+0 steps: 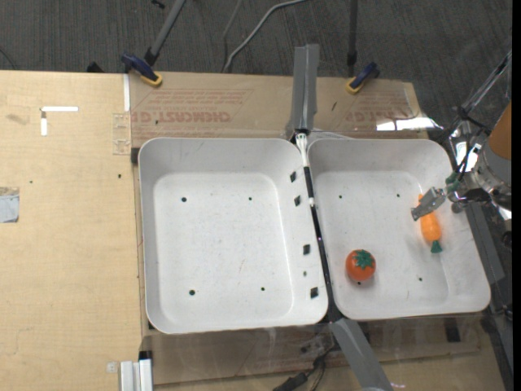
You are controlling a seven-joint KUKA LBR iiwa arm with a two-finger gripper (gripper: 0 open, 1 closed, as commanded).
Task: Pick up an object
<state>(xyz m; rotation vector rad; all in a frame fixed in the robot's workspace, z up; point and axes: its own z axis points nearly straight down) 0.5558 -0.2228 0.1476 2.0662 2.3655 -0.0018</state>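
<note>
pincer (429,205) low in right bin (391,304), jaw state unclear | carrot (431,230) just below its tip, contact unclear | tomato (361,265) farther left-below | nothing lifted yet, grasp left

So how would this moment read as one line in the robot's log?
gripper: above carrot, right bin | tomato: untouched, same bin | pick: not yet done

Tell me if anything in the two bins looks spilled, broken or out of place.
Nothing stands out. The tomato and the carrot lie loose in the right bin, apart from each other and intact. The gripper hangs by the carrot's upper end. The left bin sits square beside it.
</note>
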